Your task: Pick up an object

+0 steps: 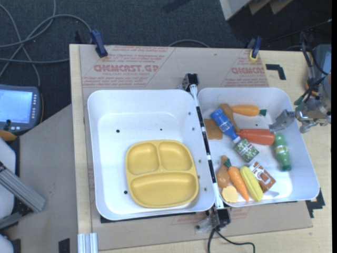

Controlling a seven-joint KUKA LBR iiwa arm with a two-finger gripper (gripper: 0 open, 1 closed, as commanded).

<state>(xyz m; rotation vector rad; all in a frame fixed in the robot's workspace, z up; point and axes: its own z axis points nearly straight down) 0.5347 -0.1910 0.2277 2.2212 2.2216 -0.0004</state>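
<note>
Several toy foods crowd the right bin (308, 181); the end effector (287, 119), grip state indiscernible, hovers at its far-right rim beside the red sausage (257, 136). Tight packing risks snagging the neighbouring green bottle (281, 152).

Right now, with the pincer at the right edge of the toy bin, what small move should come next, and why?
Probably move the pincer a little left and down toward the red sausage-like toy. The pincer sits over the right bin's upper right rim with nothing visibly held, and that toy is the closest object. The green bottle lies just beside it, so approach carefully.
</note>
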